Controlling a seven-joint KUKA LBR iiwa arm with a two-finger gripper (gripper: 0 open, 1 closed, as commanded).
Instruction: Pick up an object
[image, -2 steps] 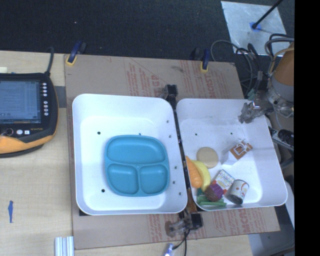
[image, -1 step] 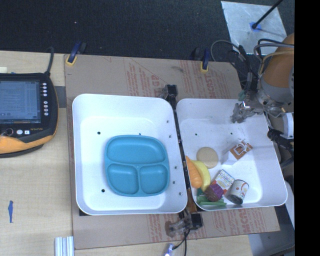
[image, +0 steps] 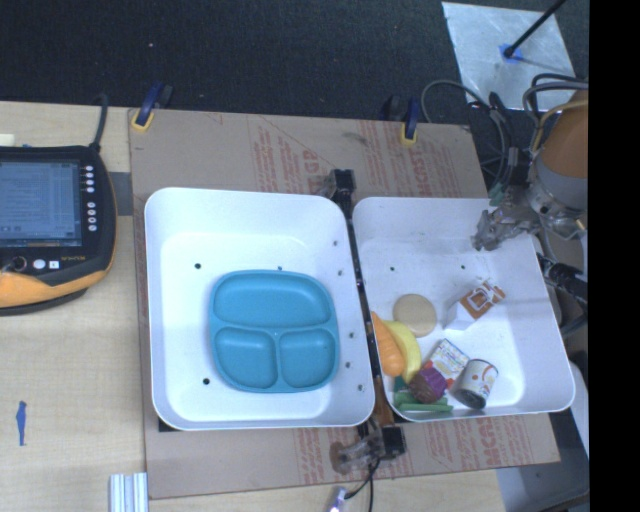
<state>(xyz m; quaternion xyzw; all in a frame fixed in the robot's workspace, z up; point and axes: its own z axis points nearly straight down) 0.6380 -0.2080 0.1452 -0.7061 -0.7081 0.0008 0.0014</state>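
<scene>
Looking down on a bench (image: 60, 400) that holds two white bins side by side. The left bin (image: 180, 230) holds a blue divided tray (image: 272, 330). The right bin (image: 520, 290) holds the small things to pick from, all crowded toward its near edge. The arm (image: 565, 150) enters from the right, and its gripper (image: 492, 228) sits at the far right part of the right bin, well apart from the pile. Whether it is wide or narrow cannot be told from here, and nothing can be seen in it.

Among the items, a yellow banana (image: 404, 345) and an orange piece (image: 384, 345) lie touching against the bin's left wall. A tan disc (image: 415, 312) lies just beside them. A can (image: 477, 384) lies on its side near the front rim, next to a carton (image: 447, 357) and a purple item (image: 432, 382). A small brown packet (image: 482, 299) lies alone, nearest the gripper.

Likely the best target is the packet or the disc, since each has bare floor around it. The crowded front corner risks a miss against the wall. Coming straight down and centring first should help.
</scene>
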